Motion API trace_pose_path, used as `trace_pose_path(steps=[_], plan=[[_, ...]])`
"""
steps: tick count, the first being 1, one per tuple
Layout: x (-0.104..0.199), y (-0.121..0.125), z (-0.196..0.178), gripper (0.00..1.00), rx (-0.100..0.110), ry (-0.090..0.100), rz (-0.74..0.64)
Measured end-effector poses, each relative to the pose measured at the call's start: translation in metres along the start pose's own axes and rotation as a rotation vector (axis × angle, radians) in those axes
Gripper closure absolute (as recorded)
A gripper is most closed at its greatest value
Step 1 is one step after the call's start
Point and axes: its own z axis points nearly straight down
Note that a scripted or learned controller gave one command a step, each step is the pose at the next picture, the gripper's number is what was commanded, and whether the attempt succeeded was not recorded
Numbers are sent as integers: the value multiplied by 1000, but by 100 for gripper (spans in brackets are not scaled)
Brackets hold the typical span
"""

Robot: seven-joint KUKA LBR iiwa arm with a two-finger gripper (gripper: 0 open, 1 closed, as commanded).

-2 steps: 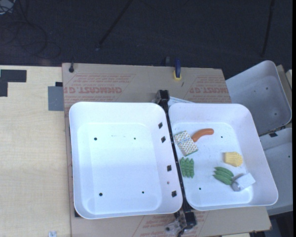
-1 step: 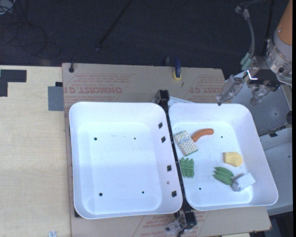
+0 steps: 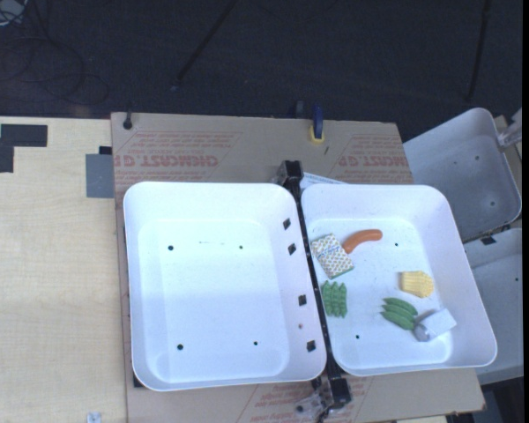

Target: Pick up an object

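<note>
Five small items lie in the right bin (image 3: 458, 236); none is lifted. Picking has perhaps not begun: choose one, say the orange sausage (image 3: 363, 238), and descend. I cannot tell the jaws' state.

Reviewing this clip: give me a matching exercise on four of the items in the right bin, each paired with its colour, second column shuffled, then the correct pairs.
Items:
1. sausage-shaped piece near the bin's far side
2. small block toward the bin's right
3. flat packet by the divider
4. pod-shaped piece toward the near right

Colours:
A. green
B. checked white and pale yellow
C. orange
D. yellow

Pairs: 1-C, 2-D, 3-B, 4-A
</note>
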Motion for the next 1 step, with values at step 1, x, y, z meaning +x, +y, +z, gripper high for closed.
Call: trace_pose_path(steps=[1], plan=[[5, 2, -4, 100, 12, 5, -9]])
